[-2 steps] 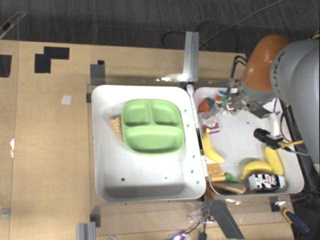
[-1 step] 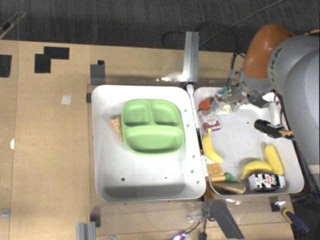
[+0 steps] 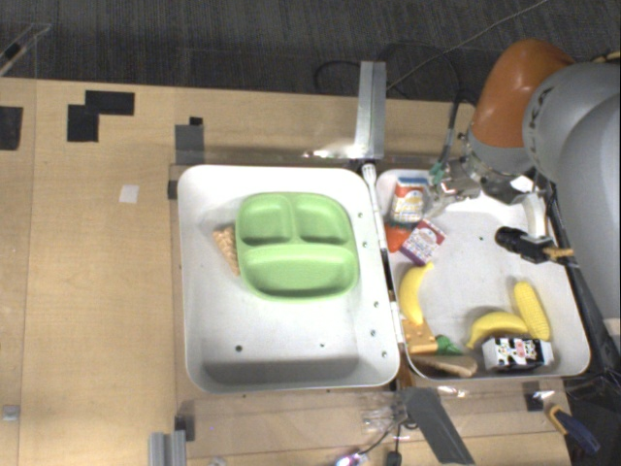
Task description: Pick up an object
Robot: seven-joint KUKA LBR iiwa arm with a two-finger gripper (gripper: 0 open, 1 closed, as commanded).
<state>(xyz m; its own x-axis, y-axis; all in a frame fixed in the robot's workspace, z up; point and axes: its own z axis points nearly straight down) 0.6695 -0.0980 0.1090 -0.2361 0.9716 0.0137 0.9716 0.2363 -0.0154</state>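
The claw (image 3: 448, 184) hangs at the upper right of the frame, over the top left corner of the right bin (image 3: 572, 352); I cannot tell how it is set. Just below it lies a small purple packet (image 3: 421, 243), with a white cup (image 3: 409, 200) touching the bin's top wall beside it. The packet looks light, flat and a little crinkly, likely slippery; I'd pinch it across its short sides. 2 bananas (image 3: 414, 294) lie lower down. The left bin (image 3: 204, 289) carries a green tray (image 3: 294, 244).
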